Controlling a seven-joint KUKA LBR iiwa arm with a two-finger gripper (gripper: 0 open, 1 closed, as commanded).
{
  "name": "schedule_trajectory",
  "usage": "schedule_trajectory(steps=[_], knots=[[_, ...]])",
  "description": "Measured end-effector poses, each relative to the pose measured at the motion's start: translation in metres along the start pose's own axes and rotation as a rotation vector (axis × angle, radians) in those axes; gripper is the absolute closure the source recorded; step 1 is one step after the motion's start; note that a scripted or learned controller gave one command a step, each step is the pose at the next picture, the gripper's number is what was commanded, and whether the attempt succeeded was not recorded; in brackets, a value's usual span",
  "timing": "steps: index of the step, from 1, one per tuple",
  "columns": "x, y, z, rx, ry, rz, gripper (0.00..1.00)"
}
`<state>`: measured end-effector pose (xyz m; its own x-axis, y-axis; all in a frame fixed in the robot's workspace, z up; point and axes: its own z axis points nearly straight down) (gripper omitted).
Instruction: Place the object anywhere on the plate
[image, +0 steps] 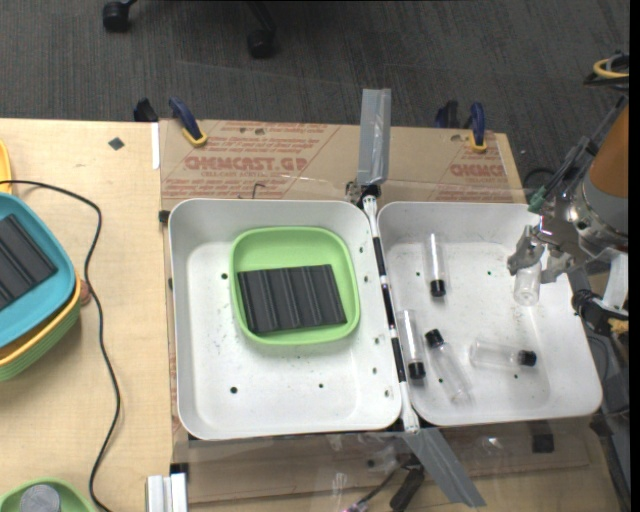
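A green square plate (342, 262) with a dark ribbed insert (291, 298) lies in the left bin (200, 330). Over the right bin's (570, 390) right side, my gripper (531, 262) is shut on a clear tube (527, 287) that hangs upright below the fingers, just above the bin floor. Several more clear tubes with black caps lie in the right bin: one upright in the picture (435, 262), one along the left wall (409, 343), one slanted (447, 367) and one lying sideways (497, 355).
A raised divider (383, 290) separates the two bins. Cardboard (260, 155) and clamps (186, 120) sit behind the bins. Teal and yellow stacked trays (35, 290) and a black cable (100, 330) lie on the bench at left.
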<state>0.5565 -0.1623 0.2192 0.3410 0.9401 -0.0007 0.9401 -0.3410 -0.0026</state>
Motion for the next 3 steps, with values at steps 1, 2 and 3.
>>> schedule_trajectory(steps=[1,2,3], knots=[[0.0,0.0,0.0,0.0,0.0,0.0,0.0],[-0.002,-0.044,-0.063,0.0,-0.002,0.147,0.0],[-0.028,-0.06,-0.078,0.0,-0.002,0.332,0.0]])
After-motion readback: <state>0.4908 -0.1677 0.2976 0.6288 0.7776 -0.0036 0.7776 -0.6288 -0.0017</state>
